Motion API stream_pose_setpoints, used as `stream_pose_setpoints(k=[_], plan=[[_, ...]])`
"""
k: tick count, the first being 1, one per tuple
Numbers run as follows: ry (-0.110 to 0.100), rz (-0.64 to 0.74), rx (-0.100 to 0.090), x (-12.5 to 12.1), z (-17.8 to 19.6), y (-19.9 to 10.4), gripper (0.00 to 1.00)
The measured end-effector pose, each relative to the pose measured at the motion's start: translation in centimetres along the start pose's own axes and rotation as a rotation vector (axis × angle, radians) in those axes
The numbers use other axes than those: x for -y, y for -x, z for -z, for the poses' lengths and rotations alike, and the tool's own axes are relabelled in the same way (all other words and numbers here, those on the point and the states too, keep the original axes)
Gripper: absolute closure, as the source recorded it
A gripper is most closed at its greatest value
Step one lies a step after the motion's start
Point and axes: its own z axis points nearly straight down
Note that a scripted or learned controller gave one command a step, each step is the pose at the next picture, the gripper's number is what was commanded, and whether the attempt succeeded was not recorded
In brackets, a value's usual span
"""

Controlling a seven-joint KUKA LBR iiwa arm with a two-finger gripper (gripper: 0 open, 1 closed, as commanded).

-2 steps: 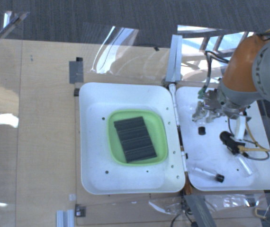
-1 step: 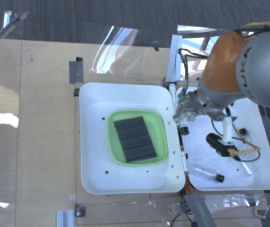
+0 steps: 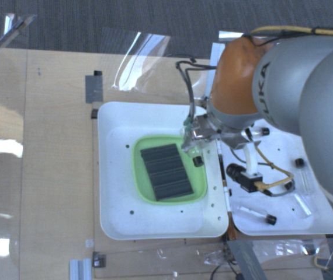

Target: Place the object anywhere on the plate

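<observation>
Pincer [image 3: 193,142]: it hung low at the right rim of the green plate, and whether it was apart or together could not be told, because the wrist blocked the look.
Arm [image 3: 307,86]: one arm, big and grey, swept in from the right across the right bin, its bulk filling the upper right of the view.
Orange band [image 3: 236,74]: sat just above the wrist, over the back edge of the bins, with the wrist pointing down and to the left.
Bins: two, both shallow and white, side by side on the counter [image 3: 49,156], namely the left bin [image 3: 114,203] and the right bin [image 3: 324,214].
Plate [image 3: 140,174]: one, green with rounded corners, resting in the middle of the left bin.
Task's thing: one dark ribbed slab [image 3: 166,172] lay flat on the plate, wholly inside its rim, its long side slightly tilted.
Slab and pincer: the pincer was just beside the slab's upper right corner, and contact could not be told.
Right bin's load: one white pen [image 3: 254,213] with a dark cap lay near the front, and one small black piece [image 3: 299,163] sat further back, well apart from it.
</observation>
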Motion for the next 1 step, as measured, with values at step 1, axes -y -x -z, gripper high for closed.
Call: stream_pose_setpoints(k=[1], plan=[[0.0, -0.002, 0.0, 0.0, 0.01, 0.06, 0.0]])
